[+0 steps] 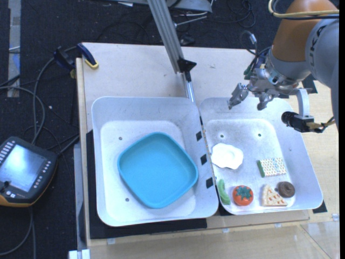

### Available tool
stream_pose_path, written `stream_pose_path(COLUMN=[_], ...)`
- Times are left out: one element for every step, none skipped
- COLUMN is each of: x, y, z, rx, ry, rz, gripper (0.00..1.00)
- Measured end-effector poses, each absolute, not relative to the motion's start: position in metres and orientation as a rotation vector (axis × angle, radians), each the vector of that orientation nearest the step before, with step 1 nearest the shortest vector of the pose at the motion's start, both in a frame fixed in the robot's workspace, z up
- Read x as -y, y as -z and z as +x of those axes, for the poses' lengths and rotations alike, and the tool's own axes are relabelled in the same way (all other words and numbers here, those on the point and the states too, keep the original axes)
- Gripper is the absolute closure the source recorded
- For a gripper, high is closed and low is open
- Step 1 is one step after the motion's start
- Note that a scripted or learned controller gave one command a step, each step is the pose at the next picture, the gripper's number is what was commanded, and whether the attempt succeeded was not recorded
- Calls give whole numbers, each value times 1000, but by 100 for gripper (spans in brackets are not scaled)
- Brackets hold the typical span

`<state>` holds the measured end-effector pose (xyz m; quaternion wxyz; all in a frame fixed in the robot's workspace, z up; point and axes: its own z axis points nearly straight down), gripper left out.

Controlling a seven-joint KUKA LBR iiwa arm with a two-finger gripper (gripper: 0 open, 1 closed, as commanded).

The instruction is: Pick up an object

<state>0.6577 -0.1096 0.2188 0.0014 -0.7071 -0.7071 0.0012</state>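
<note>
Right now your gripper (249, 100) hangs above the back rim of the right bin (307, 166), its two fingers spread apart and holding nothing, likely so it can drop onto a toy. Nearest to it, in the middle of that bin, lies the white egg (227, 156), flat, soft-edged and blobby.

Toy foods (253, 179) — scattered, right bin's (302, 161) near end
</note>
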Motion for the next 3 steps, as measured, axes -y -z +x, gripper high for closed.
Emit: stream_pose_path(x=[102,102,102], y=[-159,-97,-111], z=[661,664,666], rx=[2219,2219,2223], ry=[-5,-6,1], rz=[-2218,-2218,-2222], gripper=[0,0,100])
